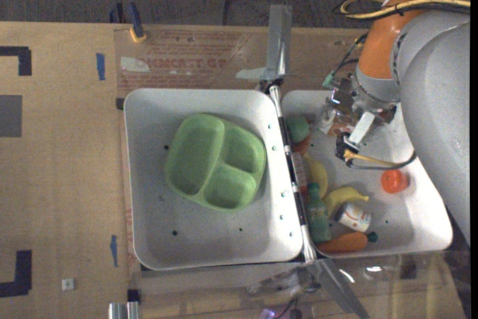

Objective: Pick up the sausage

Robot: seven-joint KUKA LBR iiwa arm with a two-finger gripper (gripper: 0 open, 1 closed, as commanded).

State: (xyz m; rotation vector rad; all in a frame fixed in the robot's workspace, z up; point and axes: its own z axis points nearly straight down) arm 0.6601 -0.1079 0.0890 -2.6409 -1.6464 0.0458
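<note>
Your pincer (337, 118) hangs over the right bin (426, 231), above the banana (345, 196). You cannot tell its opening or any hold.

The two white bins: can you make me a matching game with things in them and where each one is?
Things:
1. green divided plastic plate
2. small round orange tomato-like toy
3. long orange carrot toy
4. yellow banana toy

Places:
A. along the near edge of the right white bin
B. in the left white bin
C. right bin, close to its right wall
D. middle of the right bin, just above a small white can

Pairs: 1-B, 2-C, 3-A, 4-D
</note>
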